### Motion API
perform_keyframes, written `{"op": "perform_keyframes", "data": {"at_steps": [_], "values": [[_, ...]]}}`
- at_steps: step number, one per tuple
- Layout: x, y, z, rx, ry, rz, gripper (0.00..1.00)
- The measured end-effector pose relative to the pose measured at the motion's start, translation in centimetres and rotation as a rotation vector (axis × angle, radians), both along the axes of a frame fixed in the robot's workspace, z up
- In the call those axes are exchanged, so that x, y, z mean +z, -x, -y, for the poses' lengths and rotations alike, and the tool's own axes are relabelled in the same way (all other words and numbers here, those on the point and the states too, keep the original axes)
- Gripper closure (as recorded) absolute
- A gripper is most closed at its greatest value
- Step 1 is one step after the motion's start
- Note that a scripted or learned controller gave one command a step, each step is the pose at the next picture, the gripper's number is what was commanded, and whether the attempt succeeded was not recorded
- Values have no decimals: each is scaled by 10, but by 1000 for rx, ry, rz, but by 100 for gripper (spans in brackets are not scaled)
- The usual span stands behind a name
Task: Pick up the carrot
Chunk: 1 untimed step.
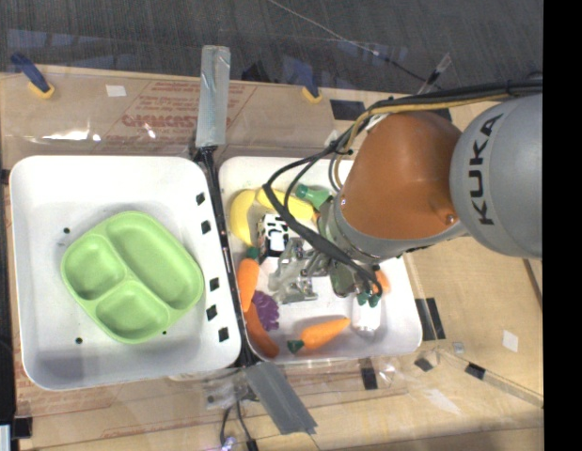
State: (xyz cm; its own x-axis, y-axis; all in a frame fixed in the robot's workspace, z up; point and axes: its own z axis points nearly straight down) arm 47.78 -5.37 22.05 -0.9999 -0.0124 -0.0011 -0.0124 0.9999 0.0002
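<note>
Carrot, orange, tapered and green-tipped, lies near the right white plastic bin's near wall, long axis left-right, just nearward of the metal two-finger claw; its grip state I cannot tell.

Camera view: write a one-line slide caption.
KUKA arm's gripper hovers over the toy-filled right bin, near the carrot; green divided plate in left bin.

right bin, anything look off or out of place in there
Nothing looks spilled or broken. The right bin is just crowded: a carrot lies near its front wall, an orange piece runs along the left wall beside a purple item, and the gripper hangs over the middle. The green tray sits tilted in the left bin.
</note>
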Motion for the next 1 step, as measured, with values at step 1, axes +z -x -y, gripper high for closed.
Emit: {"op": "perform_keyframes", "data": {"at_steps": [1], "values": [[47, -55, 27, 135, 2, 4, 100]]}}
